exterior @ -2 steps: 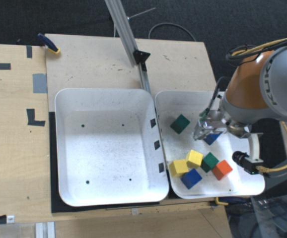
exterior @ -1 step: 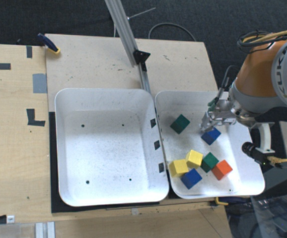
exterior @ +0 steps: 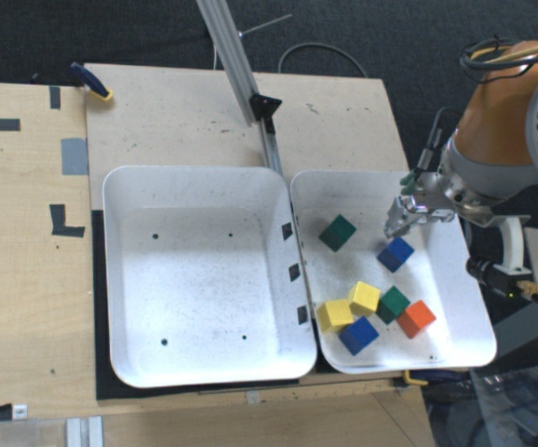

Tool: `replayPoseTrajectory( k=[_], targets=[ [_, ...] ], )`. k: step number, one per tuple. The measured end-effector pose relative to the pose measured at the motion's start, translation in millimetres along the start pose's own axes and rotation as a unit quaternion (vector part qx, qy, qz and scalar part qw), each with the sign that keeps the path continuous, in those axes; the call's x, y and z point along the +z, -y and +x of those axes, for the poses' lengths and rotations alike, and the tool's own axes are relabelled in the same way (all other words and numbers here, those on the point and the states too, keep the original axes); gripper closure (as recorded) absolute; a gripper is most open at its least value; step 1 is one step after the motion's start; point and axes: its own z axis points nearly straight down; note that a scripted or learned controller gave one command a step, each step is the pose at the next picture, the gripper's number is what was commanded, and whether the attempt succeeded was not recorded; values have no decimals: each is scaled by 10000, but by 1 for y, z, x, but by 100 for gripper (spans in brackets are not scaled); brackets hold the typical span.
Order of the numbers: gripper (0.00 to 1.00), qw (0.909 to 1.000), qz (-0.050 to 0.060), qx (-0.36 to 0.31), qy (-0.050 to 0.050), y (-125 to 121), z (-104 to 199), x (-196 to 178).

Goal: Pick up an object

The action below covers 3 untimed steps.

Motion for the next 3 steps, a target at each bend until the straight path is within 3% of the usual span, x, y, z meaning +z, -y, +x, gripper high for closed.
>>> replayPoseTrajectory(
  k=[3],
  targets=[
    [100, 10000, 33, -23, -7, -10, 144, 34]
  ],
)
